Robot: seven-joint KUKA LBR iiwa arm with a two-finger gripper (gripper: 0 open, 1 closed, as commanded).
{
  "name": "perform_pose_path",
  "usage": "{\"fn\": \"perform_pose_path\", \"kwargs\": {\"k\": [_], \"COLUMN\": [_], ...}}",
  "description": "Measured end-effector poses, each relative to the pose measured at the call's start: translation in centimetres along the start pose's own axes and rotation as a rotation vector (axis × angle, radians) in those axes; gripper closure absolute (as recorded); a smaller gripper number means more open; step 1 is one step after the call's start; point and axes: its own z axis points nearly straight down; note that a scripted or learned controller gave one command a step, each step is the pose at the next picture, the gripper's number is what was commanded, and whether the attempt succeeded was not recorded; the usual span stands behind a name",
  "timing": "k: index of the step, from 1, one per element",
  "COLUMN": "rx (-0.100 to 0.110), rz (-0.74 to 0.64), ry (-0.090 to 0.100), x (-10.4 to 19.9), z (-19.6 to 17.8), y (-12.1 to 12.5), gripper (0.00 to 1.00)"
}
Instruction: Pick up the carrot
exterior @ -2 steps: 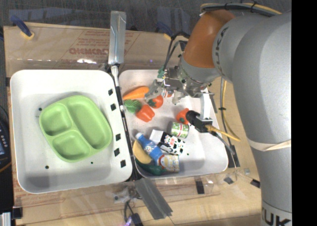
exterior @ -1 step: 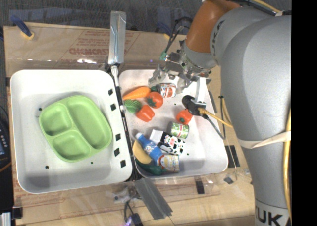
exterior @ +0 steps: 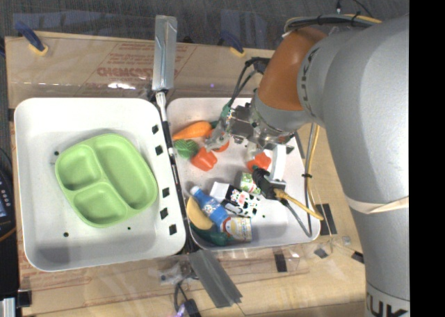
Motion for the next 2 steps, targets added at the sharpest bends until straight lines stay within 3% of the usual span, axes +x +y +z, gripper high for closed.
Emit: {"fn": "perform_pose_path", "kwargs": {"k": [1,2], "rx": [-0.001,-0.003], "rz": [0.000,0.213], "ry": [0.000,0.001], "x": [0.0,5.6], "z": [0.0,-2.7], "y": [0.0,4.9], "gripper": [0.00,0.00]}}
